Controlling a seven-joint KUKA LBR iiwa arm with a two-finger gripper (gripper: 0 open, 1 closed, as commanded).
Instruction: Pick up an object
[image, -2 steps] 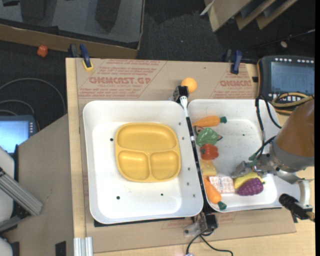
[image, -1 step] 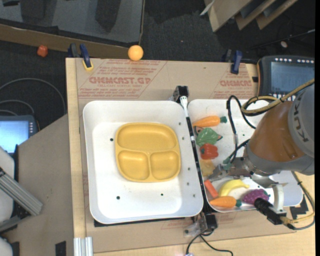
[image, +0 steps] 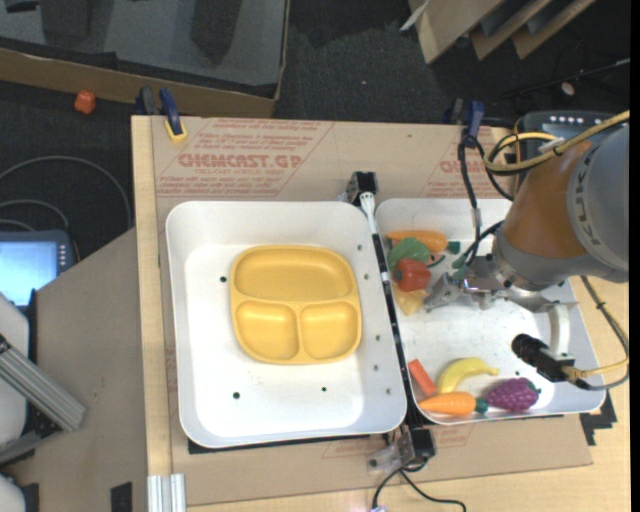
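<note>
Cardboard sheeting covers the bench, and two shallow white bins sit on it side by side. The object nearest the gripper is a red pepper toy in the far left corner of the right bin, lying against an orange toy vegetable and a yellowish piece just below it. Judged by its look, the pepper is hollow moulded plastic: light, stiff, smooth and probably slippery, with no fragility concern. Its rounded body offers the widest hold; grip across the middle, since the green stem end is narrow and likely to slip out. The crowding of neighbours and the bin wall beside it leaves little room for a finger on that side. The gripper hangs low over the bin floor just right of this cluster; nothing is visible between its fingers, and whether they are spread or closed cannot be told from this angle. Along the near edge of the same bin lie a banana, a carrot, a bunch of purple grapes and a small orange piece, well apart from the gripper. The left bin holds a yellow divided plate.
</note>
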